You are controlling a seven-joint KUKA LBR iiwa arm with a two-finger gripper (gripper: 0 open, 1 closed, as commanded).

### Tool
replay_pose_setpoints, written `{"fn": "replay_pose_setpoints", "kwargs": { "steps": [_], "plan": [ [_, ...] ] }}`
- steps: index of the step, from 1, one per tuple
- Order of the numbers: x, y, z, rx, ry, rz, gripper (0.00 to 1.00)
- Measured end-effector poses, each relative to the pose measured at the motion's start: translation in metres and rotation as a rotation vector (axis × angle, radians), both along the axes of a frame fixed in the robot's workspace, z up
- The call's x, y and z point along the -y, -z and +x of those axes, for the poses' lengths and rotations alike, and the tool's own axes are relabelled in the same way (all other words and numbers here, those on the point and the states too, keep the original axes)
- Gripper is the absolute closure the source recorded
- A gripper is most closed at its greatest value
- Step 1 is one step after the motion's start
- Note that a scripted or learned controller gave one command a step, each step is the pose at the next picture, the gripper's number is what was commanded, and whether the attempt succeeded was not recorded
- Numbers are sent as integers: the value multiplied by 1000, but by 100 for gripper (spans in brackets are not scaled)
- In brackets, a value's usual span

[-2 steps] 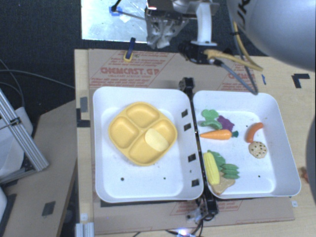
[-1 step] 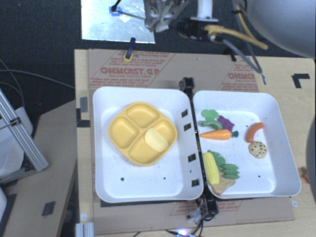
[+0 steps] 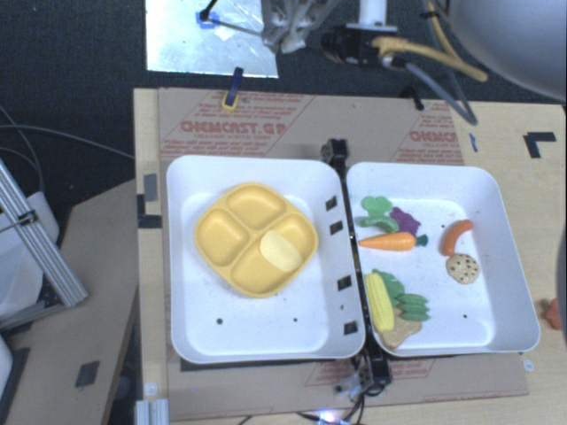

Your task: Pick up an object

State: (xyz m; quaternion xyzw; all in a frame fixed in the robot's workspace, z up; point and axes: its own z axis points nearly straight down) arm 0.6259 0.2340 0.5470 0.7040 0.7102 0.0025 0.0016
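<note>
Objects for picking lie in the right bin (image 3: 509, 237), well below and to the right of the gripper (image 3: 292, 27) — corn (image 3: 379, 299), carrot (image 3: 387, 242), sausage (image 3: 456, 235), cookie (image 3: 462, 268). A yellow tray (image 3: 221, 228) sits in the left bin (image 3: 182, 264). How far the gripper is open I cannot tell; nothing shows in its hold. Judging by this, the approach is not yet begun — next it must travel down over one piece.

We take this for a robotics lab; a cardboard-covered worktop (image 3: 292, 118) bears two white bins (image 3: 190, 326), with loose cables (image 3: 434, 56) and aluminium framing (image 3: 35, 246) around.
</note>
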Motion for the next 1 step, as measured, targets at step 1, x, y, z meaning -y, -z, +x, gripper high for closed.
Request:
{"fn": "replay_pose_setpoints", "kwargs": {
  "steps": [1],
  "plan": [
    [0, 172, -33, -22, 9, -7, 100]
  ]
}}
